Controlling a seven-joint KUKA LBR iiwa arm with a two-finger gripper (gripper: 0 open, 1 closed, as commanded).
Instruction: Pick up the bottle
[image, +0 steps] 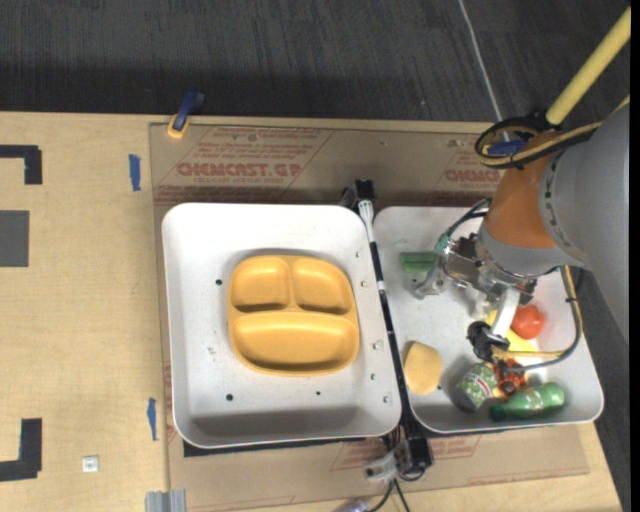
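Note:
The bottle is green and lies on its side in the front right corner of the right bin. My gripper is over the back left part of that bin, well away from the bottle and behind it to the left. A small green object lies right beside the gripper's left side; whether they touch is unclear.
A round grey-green can lies against the bottle's left end. A pale yellow lump sits left of it, and a red-orange ball is near the right wall. The left bin holds a yellow divided plate.

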